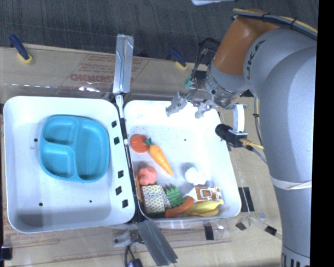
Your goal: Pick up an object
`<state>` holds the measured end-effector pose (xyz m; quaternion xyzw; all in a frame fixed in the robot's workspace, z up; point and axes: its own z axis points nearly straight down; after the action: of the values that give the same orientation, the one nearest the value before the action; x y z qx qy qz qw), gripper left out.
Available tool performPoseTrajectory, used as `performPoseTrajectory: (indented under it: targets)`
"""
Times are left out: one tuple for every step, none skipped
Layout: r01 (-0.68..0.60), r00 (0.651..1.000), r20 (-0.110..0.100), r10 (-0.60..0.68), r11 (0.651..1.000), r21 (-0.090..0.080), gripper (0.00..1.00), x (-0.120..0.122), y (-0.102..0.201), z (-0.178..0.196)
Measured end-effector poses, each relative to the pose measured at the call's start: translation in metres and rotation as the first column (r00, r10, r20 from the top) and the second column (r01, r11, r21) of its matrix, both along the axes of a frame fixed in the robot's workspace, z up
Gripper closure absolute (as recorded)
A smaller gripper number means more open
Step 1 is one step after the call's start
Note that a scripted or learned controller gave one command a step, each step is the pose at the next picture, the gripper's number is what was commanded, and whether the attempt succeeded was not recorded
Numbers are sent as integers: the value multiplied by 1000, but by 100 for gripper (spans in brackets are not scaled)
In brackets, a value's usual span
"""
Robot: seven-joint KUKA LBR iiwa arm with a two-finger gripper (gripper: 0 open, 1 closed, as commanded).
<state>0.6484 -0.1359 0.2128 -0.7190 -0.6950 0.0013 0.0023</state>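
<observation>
**A:** Where does the gripper (188,107) sit right now?

**B:** Above the far edge of the right bin (224,143), fingers spread apart with nothing between them. They hang over bare white floor, so the pick has not begun.

**A:** And the candidates?

**B:** All lie toward the near side, away from the fingertips. Nearest is the toy carrot (160,158), lying at a slant, with an orange tomato-like piece (138,143) touching its leafy end. Further off sits a small white round object (193,174). Beyond those, packed against the near wall, are a pink piece (147,174), a patterned box (154,197), a small carton (208,193) and a banana (204,208), crowded together.

**A:** Which would you go for?

**B:** The carrot, I think. It is closest to the fingers and has open floor along both long sides. The clutter at the near wall leaves little room for a finger to slide in.

**A:** How to do it well?

**B:** Turn the wrist so the fingers straddle the carrot across its width, near the thick end but clear of the orange piece. Descend straight, close only once both fingers flank it, then lift slowly.

**A:** The blue divided plate (75,148)?

**B:** In the left bin (18,169), well apart from the fingers. Flat and awkward; I'd leave it.
</observation>
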Motion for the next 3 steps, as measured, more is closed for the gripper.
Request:
performPoseTrajectory:
  targets:
    - [-309, 951, 3, 309, 951, -1, 0, -34, -7, -121]
    - [-409, 912, 4, 409, 912, 0, 0, -94, 16, -121]
    - [-461, 887, 5, 461, 887, -1, 0, -141, 30, -121]
